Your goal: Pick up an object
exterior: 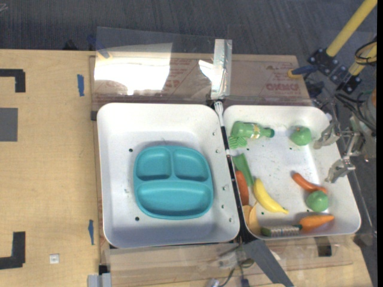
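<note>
The gripper (pixel 341 153) is a blur of metal over the right rim of the right bin (pixel 281 115), and whether the jaws stand wide or narrow cannot be told. Nearest to it lie an orange-red pepper (pixel 307 182) and a green ball (pixel 317 201), apart from the gripper. Farther left a yellow banana (pixel 268 197) lies on the bin floor, and a teal divided plate (pixel 173 181) sits in the left bin (pixel 114 160).

Bright overhead light, glare on clear sheet (pixel 134 70), slightly soft focus
</note>
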You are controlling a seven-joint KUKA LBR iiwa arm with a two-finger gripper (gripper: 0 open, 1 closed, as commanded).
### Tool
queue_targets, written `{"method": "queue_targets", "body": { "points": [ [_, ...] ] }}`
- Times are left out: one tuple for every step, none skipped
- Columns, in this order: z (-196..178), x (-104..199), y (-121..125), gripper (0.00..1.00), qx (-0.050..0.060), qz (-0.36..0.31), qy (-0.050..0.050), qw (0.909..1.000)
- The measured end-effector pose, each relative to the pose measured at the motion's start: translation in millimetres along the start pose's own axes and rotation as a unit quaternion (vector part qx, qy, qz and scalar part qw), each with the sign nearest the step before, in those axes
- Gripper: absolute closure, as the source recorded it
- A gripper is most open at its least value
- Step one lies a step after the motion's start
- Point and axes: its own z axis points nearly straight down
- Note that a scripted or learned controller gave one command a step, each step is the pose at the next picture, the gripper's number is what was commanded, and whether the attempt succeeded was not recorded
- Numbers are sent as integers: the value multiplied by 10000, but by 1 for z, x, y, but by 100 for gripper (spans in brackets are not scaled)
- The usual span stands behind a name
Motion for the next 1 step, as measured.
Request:
{"method": "queue_targets", "body": {
  "points": [
    [103,27,7,0,14,-203,-33,9998]
  ]
}}
